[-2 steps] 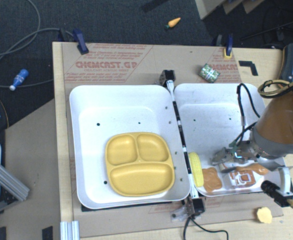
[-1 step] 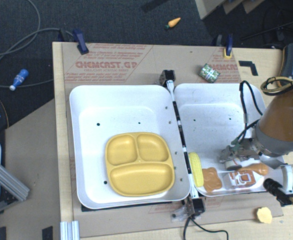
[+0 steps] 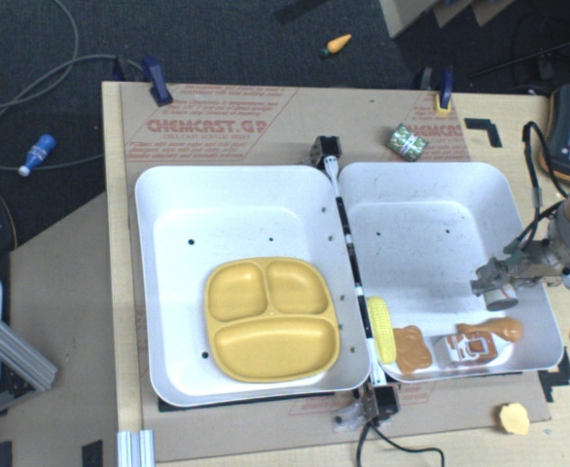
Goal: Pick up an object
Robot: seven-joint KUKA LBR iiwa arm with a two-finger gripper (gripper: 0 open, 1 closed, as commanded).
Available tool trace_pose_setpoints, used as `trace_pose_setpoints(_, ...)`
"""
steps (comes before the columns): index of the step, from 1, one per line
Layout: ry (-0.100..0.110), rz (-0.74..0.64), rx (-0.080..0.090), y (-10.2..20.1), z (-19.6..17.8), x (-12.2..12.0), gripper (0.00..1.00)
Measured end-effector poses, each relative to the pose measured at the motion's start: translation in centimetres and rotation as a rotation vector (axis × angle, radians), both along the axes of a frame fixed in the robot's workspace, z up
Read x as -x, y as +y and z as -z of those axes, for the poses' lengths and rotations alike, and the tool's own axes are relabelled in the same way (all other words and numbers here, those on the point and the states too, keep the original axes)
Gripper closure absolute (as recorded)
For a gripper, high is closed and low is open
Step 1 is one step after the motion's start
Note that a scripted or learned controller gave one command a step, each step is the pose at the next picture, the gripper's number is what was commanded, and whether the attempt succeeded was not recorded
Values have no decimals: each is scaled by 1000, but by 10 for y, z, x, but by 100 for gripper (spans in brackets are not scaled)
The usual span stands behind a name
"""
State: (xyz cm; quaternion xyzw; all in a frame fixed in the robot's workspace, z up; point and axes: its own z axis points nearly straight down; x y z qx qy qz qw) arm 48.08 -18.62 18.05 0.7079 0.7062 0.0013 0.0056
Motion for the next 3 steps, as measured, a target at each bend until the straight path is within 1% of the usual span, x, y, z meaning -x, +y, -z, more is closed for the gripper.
trace_pose_setpoints(1,2,-12,-6,69,-12,-66,100)
trace_pose_setpoints(2,2,-10,-7,123,-65,-55,100)
trace_pose_setpoints(3,13,-7,-9,165,-64,-30,100)
